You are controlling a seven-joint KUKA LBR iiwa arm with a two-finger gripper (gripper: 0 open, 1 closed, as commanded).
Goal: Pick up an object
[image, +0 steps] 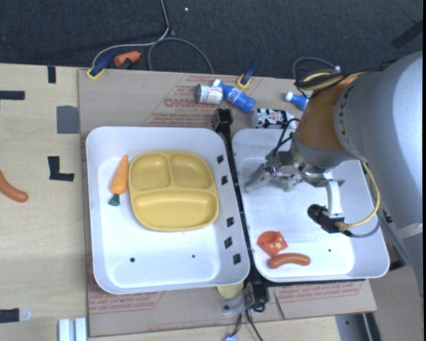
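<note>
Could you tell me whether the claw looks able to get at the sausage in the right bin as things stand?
Probably yes. The sausage lies in the open near the bin's front edge, beside only a tomato, and the claw hangs over the same bin.

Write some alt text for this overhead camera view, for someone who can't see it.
A grey robot arm reaches from the right, its gripper low over the right bin, which holds a red tomato and a sausage. The left bin holds a yellow divided plate and a carrot.

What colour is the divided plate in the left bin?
Yellow; the divided plate shows clearly in the camera view.
</note>
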